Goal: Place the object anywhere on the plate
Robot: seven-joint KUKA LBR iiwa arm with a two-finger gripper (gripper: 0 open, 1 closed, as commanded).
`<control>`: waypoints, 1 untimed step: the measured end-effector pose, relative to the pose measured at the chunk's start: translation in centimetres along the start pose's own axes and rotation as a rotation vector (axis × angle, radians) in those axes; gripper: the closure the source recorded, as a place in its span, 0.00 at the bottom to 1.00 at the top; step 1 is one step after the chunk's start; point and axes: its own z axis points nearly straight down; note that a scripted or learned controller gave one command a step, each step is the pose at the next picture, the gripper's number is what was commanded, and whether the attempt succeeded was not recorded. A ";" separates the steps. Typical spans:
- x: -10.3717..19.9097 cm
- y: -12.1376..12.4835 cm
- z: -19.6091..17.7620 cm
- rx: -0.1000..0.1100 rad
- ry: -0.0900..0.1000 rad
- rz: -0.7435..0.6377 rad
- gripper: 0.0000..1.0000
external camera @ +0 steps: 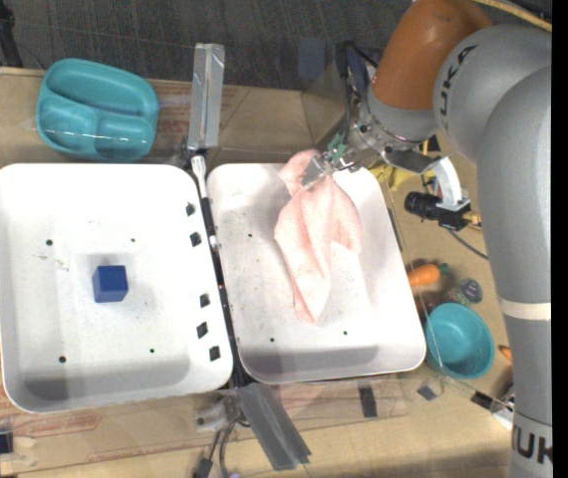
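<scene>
The gripper [322,165] pinched the pink cloth [316,237] at upper centre; next it probably had to carry it to the teal plate [97,109], upper left.

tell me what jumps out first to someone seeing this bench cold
The pink cloth draped in the right bin, its top corner pinched up by the gripper of the big grey and orange arm. Next, the small blue cube alone in the left bin, and the teal divided plate beyond that bin.
</scene>
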 end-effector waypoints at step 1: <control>8.3 2.3 -10.5 -0.002 0.000 -0.001 1.00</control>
